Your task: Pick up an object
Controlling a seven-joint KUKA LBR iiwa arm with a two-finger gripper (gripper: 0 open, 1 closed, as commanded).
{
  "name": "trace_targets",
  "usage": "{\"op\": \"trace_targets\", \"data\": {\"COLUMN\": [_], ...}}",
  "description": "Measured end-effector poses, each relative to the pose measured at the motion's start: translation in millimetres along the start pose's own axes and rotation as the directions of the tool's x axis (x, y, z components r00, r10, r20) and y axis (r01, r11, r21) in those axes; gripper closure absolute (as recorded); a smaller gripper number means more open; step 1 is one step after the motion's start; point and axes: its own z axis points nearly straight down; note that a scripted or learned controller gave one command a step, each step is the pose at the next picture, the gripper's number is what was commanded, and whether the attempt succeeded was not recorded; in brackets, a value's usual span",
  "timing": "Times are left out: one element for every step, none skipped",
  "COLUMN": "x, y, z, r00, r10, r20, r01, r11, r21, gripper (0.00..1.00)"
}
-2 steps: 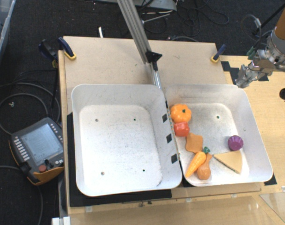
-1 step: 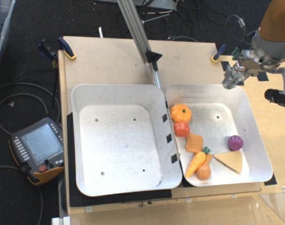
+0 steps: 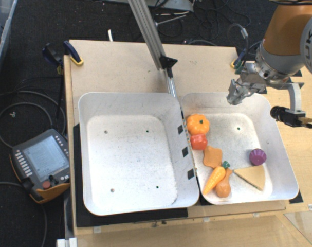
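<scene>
Over the far rim of the right bin the gripper hung from the grey-and-orange arm, nothing visible between its tips. Whether the claw was released or clenched could not be told from this slant.

Candidate objects all lay in the right bin, toward the camera from the claw:
- small orange pumpkin, nearest, down and to the left of the tips, against the bin's left wall
- red piece touching the pumpkin on its near side
- flat orange piece, then the carrot, long axis slanting toward the near-left corner
- purple piece and tan wedge, well apart from the claw, near side

The left bin held no objects.

Judgement: the pumpkin was the shortest reach, a descent leftward and toward the camera.
</scene>
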Motion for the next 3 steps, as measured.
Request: {"op": "trace_targets", "data": {"x": [64.6,113.4,161.6], "y": [-3.8,-11.2,-20.8], "z": [7.7,24.9,22.3], "r00": [1.000,1.000,1.000], "r10": [-0.002,0.000,-0.001], "r20": [-0.001,0.000,0.000], "r01": [0.002,0.000,0.001], "r11": [1.000,1.000,1.000], "r21": [-0.001,0.000,-0.001], "gripper": [1.00,1.00,1.00]}}
